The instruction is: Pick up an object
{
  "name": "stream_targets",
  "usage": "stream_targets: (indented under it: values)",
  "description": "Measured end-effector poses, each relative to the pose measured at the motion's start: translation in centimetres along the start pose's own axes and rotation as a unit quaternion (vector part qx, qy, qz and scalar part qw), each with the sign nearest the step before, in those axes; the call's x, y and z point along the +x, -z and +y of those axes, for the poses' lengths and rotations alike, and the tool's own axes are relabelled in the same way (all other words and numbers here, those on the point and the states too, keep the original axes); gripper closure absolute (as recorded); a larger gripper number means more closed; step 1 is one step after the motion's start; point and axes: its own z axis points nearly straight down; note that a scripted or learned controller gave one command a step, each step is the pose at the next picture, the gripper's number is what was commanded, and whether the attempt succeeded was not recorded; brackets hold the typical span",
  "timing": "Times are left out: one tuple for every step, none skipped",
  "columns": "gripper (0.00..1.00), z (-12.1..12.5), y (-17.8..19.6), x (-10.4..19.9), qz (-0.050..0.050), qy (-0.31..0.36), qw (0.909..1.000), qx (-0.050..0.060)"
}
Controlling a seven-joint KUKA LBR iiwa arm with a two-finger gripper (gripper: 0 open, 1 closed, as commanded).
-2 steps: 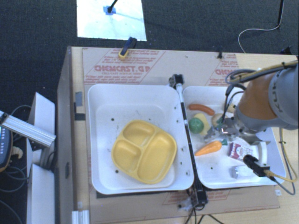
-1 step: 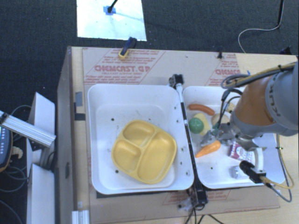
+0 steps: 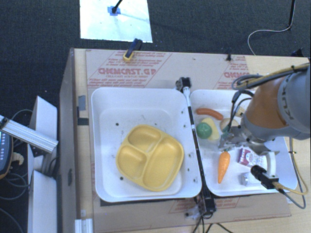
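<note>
Pincer low in right white bin, just above orange plastic carrot, beside green-yellow toy fruit; can't tell its state. Nothing visibly held, so pick not done: grasp and lift remain.

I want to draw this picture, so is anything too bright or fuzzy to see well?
In the camera view, the white sheet on the dark floor is glared almost blank; the yellow plate and carrot look sharp and evenly lit; the arm casts soft shadow over the right bin, where the tool is fuzzy.
</note>
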Motion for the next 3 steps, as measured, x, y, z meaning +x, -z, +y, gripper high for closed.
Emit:
stream_targets:
  values:
    - [0.00, 0.0, 0.0, 0.0, 0.000, 0.000, 1.0000, 0.000]
    - [0.00, -4.4, -1.0, 0.7, 0.000, 0.000, 1.0000, 0.001]
    - [1.00, -4.2, 0.0, 0.8, 0.001, 0.000, 1.0000, 0.000]
